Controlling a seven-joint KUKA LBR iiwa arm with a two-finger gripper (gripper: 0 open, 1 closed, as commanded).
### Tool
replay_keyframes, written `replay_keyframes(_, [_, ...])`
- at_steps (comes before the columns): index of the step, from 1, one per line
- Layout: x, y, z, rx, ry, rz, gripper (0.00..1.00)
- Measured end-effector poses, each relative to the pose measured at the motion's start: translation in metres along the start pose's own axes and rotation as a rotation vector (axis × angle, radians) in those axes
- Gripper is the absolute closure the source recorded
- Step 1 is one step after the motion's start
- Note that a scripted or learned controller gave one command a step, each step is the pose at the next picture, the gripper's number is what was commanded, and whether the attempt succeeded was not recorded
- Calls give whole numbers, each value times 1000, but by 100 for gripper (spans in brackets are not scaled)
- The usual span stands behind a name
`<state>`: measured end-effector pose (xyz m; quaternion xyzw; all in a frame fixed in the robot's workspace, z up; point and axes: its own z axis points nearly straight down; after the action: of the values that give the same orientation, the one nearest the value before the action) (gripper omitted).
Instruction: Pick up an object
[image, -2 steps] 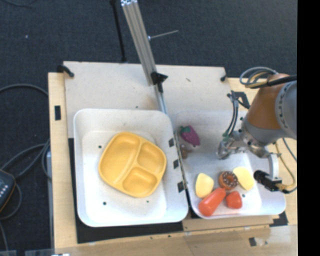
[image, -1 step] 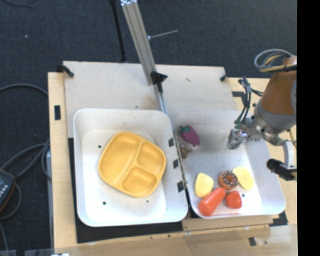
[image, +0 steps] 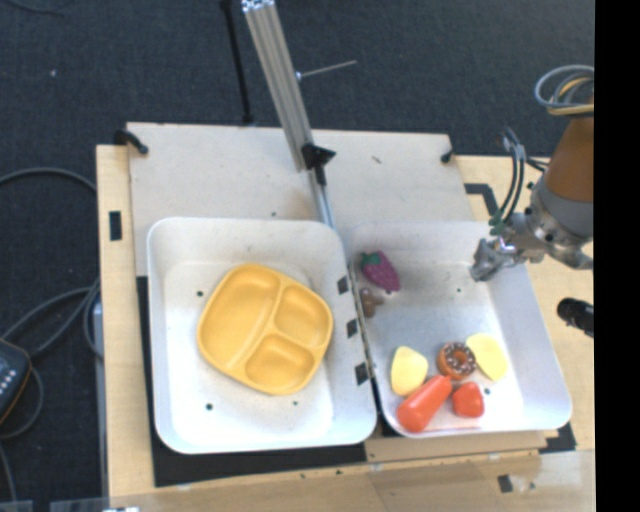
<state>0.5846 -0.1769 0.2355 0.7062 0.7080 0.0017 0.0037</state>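
The surface (image: 250, 170) is a pale wooden board carrying two shallow white bins side by side. The left bin (image: 180, 410) holds a yellow compartment plate (image: 265, 327), its three sections facing up, resting flat near the bin's middle and turned a little so its corners point toward the bin's sides.

The right bin (image: 535, 370) holds the small toy foods. An orange carrot-shaped piece (image: 423, 402) lies near the front edge, its long axis running diagonally, the thicker end toward the front left and the narrower end toward the back right. Just beside it on the right sits a small red piece (image: 468, 400). Behind these are a pale yellow rounded piece (image: 407, 369), a brown ring doughnut (image: 457, 360) and another yellow piece (image: 488, 355), the three close together in a row. Well apart from that cluster, near the left wall toward the back, lies a purple and green piece (image: 379, 271).

The arm (image: 570, 190) reaches in from the right. The tool (image: 487, 260) hangs over the back right of the right bin, well apart from the toys; whether it is spread or closed cannot be told, and nothing is seen in it.
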Motion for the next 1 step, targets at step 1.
replay_keyframes(1, [-1,0,21,8,1,2,100])
